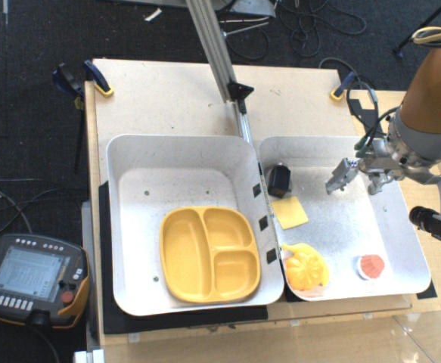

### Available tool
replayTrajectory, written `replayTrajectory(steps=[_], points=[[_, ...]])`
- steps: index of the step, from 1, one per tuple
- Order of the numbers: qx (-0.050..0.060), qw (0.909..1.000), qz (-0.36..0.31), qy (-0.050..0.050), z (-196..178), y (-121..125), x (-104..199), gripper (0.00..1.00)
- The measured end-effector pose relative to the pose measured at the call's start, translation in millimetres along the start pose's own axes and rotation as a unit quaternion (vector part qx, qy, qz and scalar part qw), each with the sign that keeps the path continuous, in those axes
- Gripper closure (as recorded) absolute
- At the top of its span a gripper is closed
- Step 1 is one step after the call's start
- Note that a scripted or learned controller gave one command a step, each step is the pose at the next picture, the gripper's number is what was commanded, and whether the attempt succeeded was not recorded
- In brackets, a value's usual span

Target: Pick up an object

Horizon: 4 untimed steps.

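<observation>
Over right white bin [402, 225] — metal two-finger pincer [340, 180], spread or pressed together cannot tell. Nearest pick: flat yellow square sponge-like piece [290, 212], just beside small black block [279, 179]. Probably light, soft — grip across opposite edges.

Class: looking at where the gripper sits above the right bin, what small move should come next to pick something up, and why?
Probably shift toward the yellow square and descend. The gripper hangs over bare floor of the right bin, with nothing seen between its fingers.
</observation>
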<state>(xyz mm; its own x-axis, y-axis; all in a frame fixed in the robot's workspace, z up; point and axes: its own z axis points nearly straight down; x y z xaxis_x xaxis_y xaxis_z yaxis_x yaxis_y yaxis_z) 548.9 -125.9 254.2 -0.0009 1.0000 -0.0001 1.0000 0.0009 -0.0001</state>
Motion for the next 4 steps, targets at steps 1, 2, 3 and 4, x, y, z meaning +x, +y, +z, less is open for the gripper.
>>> replayTrajectory(steps=[1,2,3,4], points=[[0.000,1.0000,0.000,0.000,0.0,0.0,0.0,0.00],[0.003,1.0000,0.001,0.001,62.6,-6.6,1.3,0.00],[0.003,1.0000,0.001,0.000,126.1,-6.1,-2.5,0.00],[0.000,1.0000,0.001,0.000,159.5,-5.7,-2.2,0.00]])
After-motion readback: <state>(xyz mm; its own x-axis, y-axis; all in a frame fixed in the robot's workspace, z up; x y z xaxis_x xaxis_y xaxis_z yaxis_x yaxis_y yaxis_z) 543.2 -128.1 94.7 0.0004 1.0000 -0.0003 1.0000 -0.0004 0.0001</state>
